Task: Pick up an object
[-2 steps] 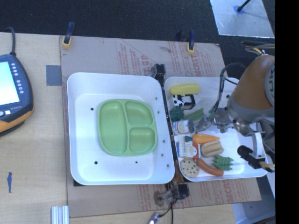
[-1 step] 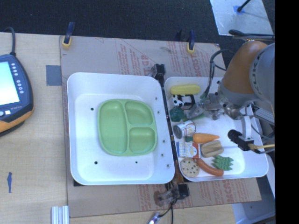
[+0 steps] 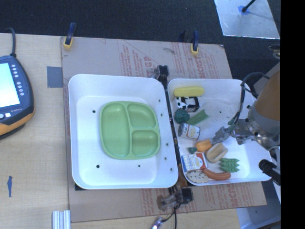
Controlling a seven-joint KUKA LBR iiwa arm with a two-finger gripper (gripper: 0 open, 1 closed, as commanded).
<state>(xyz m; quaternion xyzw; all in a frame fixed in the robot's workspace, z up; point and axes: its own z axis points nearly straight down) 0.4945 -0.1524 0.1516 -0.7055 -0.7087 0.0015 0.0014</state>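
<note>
I work in a robotics lab, at a test bench and not in any kitchen. Under my claw [image 3: 223, 135] lies a cardboard sheet [image 3: 143, 56] held to the wooden bench [image 3: 28, 166] by clamps [image 3: 69, 36], with two white bins [image 3: 76, 128] set side by side on it. The food [image 3: 209, 161] in the bin just below me is toy food, plastic and bright. Well off to my far side, past the other bin and its green tray [image 3: 129, 129], rests a teach pendant [image 3: 13, 94] with its cable. Wires [image 3: 167, 209] trail from the bench edge near me. Beyond the bench runs dark carpet [image 3: 119, 8].
</note>
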